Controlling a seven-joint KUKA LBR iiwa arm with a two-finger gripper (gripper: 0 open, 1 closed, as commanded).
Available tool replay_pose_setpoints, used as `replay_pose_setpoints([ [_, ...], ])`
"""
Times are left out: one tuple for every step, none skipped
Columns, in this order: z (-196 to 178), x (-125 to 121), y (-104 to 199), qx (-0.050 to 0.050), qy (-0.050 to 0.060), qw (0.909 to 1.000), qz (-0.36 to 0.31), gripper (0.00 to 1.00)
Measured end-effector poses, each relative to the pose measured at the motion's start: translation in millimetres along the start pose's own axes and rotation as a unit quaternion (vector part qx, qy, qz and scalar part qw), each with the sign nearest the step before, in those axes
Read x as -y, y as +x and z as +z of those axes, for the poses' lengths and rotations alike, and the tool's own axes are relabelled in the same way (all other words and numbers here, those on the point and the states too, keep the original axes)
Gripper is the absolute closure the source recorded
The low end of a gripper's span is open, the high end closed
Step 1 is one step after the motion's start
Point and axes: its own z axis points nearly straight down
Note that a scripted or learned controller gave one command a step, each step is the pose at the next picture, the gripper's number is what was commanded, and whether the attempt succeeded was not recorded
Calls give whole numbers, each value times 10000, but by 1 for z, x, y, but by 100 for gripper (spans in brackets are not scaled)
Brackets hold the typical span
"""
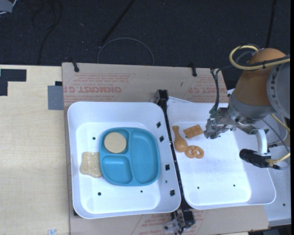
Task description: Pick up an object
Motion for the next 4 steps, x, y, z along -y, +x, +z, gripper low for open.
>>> replay_pose_setpoints([
  [-49,-4,-10,6,-13,10000,9,100],
  [-70,-4,-11,0,1,10000,2,100],
  [-77,4,38,-10,19,10000,-12,100],
  [-64,21,90,-12,30,10000,-18,100],
])
